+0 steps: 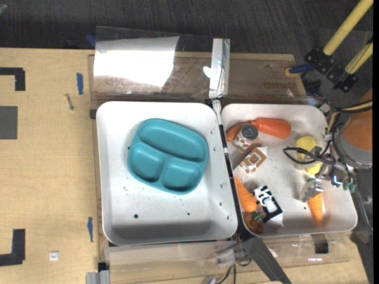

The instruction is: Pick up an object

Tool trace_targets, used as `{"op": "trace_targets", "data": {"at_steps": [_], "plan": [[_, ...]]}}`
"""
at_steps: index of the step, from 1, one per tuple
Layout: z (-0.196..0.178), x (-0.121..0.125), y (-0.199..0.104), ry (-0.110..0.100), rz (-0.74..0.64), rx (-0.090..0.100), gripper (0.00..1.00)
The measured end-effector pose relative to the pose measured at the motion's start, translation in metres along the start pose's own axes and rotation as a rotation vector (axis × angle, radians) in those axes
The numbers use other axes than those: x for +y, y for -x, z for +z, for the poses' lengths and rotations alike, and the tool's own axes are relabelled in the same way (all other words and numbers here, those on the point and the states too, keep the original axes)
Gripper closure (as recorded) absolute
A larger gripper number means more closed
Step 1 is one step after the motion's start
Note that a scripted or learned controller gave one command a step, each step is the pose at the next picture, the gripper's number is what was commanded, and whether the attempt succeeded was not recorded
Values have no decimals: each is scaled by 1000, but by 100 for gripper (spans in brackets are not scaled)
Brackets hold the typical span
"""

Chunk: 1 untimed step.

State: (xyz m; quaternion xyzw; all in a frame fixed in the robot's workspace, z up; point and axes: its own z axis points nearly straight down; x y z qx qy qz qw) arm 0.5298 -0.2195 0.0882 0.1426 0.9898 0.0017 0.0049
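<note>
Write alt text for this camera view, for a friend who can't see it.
Two shallow white bins sit side by side on a bench: the left bin holds a teal divided plate, and the right bin holds a jumble of small toys, among them an orange carrot. The robot arm's tool reaches in from the right, low over the right bin near a small orange piece.

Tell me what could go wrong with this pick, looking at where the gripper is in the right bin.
The gripper sits low at the right bin's right side, close to a small orange carrot and a yellow piece. It may nudge one away rather than grasp it.

Black cable loops beside the gripper and could snag.

The carrot lies near the bin's wall, so a finger might hit the rim.
</note>
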Motion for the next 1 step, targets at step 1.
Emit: {"op": "trace_targets", "data": {"at_steps": [1], "plan": [[0,-11,-24,-4,-29,-1,0]]}}
